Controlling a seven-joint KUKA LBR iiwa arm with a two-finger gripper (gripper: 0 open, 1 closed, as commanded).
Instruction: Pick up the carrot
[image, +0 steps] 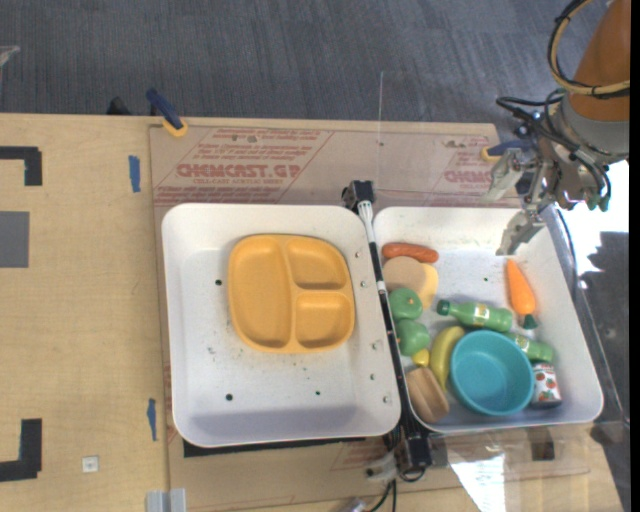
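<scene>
The carrot (519, 287), orange with a green stub at its near end, lies in the right bin (585, 395) by the right wall, pointing roughly front to back. My gripper (513, 212) hangs over the bin's far right corner, just behind and above the carrot's far tip. It is open with nothing between its fingers. The lower fingertip (514, 238) is a short way from the carrot and apart from it.
Crowding the right bin are a green bottle (476, 316) touching the carrot's near end, a teal bowl (490, 372), a banana (443, 346), a sausage (410, 253), green pieces (406, 306) and a small can (545, 384). The left bin (190, 330) holds a yellow divided plate (292, 292).
</scene>
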